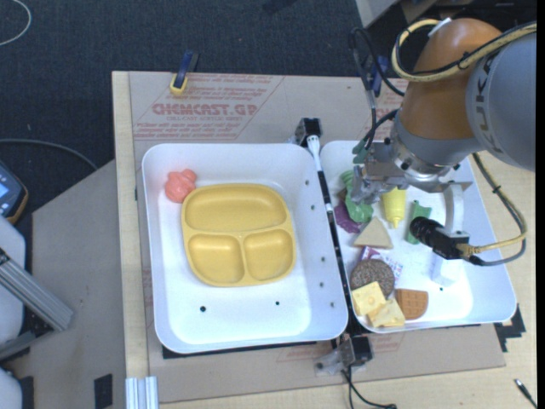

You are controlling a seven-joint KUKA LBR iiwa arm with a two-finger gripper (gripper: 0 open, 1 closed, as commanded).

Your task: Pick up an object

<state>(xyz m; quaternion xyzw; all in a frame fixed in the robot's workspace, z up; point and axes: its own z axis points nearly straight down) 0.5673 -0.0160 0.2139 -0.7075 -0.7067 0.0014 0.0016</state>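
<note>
Clutter is the main risk. The gripper [364,187] is placed low at the upper left of the right bin [498,267] as viewed, close to the wall shared with the left bin [162,254]. Whether it is closed or released cannot be told, since the wrist hides it from above, and no grasp can be confirmed. The likeliest targets are judged to be the green piece [350,181] and the purple piece [344,218], both packed just beside the gripper. The yellow bottle [394,206] and the beige wedge [373,235] are crowded in next to them. Two items could be pinched at once, or one clipped by its edge and dropped on the lift. The bin wall is near enough that a slightly offset descent could be blocked by it, or the bin could be shoved. The bottle looks rounded and could be squeezed out sideways rather than held. The brown disc [372,274], the cheese blocks [375,301] and the toast slice [412,302] lie flat lower in the bin and could be hard to get under. The yellow plate [238,233] and the pink toy [180,185] in the left bin are well apart and are not threatened.
</note>
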